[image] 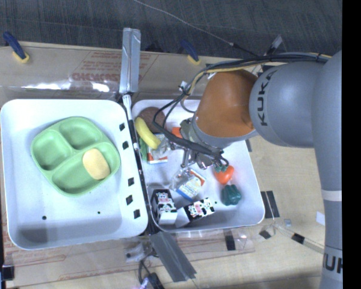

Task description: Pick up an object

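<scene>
We see the end effector low in the right bin.
Whether it is apart or together we cannot tell; a small carton lies just beneath it (orange carrot beside, banana further off).

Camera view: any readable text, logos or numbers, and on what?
"KU": white letters on the grey arm, beside the orange band; the rest of the word is cut off.
Red print on the clear sheet behind the left bin: too blurred to read.
Small cartons in the right bin: print too small to read.
</scene>
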